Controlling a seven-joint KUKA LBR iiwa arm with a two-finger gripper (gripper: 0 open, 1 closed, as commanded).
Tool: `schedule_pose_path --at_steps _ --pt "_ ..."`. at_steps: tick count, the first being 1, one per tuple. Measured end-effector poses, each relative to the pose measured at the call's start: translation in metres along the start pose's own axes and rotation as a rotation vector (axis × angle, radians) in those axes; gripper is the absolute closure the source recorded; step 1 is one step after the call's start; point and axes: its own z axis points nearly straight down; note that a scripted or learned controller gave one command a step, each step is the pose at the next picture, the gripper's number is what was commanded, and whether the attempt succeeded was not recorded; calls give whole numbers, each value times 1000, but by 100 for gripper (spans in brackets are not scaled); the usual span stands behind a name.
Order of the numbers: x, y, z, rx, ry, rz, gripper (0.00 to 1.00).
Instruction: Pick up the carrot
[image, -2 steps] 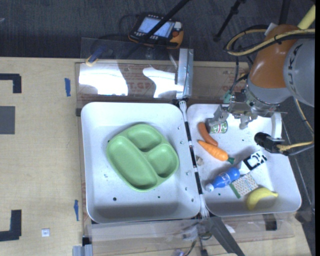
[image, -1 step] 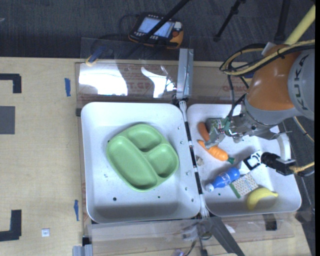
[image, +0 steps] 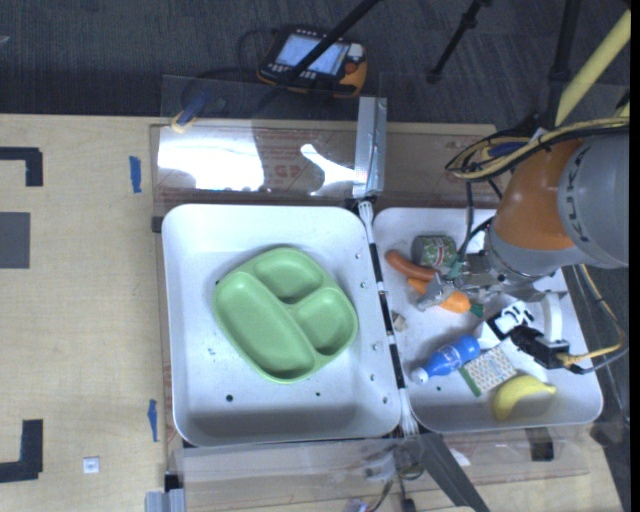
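**Carrot lies just left of the claw, in the right bin**

Pale wooden bench (image: 80, 300) carries two shallow white bins side by side, with a dark floor and a handheld controller (image: 310, 60) beyond its far edge.

Camera view: the left bin (image: 200, 250) holds a green divided plate (image: 285, 312). The right bin (image: 580, 400) is crowded. The carrot (image: 408, 264) lies in its upper left part, near the wall shared with the left bin. Its long axis runs at a slant, from upper left down toward lower right. A small dark round object (image: 434, 247) sits just beside it on the far side. An orange piece (image: 452, 301) lies close below, and I cannot tell whether that is part of the carrot or a separate item. Nearer the front are a blue bottle (image: 450, 358), a patterned card (image: 487, 371) and a yellow lemon-like fruit (image: 520, 397).

The arm reaches in from the right, and its gripper (image: 462, 278) hangs low over the bin, just right of the carrot's lower end. Whether the claw is released or clenched cannot be told here, and nothing is plainly seen within it.

Judged from this, the coming move turns on a short shift leftward, with the grip set across the carrot's slanted length.
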Motion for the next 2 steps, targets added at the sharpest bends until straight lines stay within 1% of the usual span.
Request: schedule_pose_path --at_steps 1,2 --pt "0 1 -11 -4 -1 1 100" --pt "43 66 -98 7 0 205 100"
